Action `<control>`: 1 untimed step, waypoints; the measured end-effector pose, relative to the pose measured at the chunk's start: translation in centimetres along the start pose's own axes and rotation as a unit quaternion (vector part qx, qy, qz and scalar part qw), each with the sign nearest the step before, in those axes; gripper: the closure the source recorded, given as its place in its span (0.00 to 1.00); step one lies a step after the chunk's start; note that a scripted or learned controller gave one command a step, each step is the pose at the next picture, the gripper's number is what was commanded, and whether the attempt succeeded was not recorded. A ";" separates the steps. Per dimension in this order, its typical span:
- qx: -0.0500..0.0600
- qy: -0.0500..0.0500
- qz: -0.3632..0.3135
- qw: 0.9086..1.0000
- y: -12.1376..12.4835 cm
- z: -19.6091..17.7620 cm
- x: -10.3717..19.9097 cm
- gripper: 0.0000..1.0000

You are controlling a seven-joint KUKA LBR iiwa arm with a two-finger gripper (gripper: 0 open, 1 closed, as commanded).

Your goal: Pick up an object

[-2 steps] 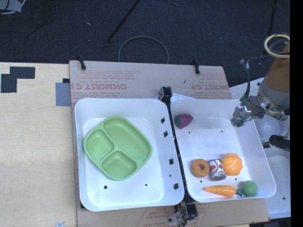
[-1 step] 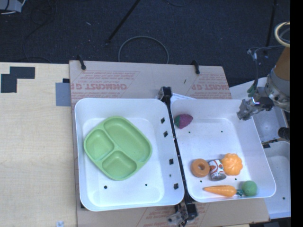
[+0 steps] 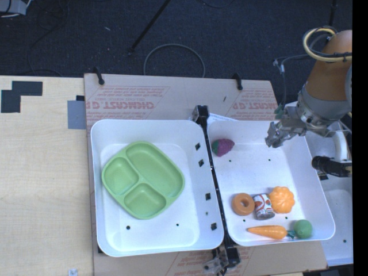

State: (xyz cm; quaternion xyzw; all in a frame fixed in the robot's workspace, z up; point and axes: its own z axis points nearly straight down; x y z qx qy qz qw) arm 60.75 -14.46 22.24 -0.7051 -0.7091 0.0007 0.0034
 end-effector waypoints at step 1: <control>0.000 0.000 0.001 1.000 0.5 1.1 5.2 1.00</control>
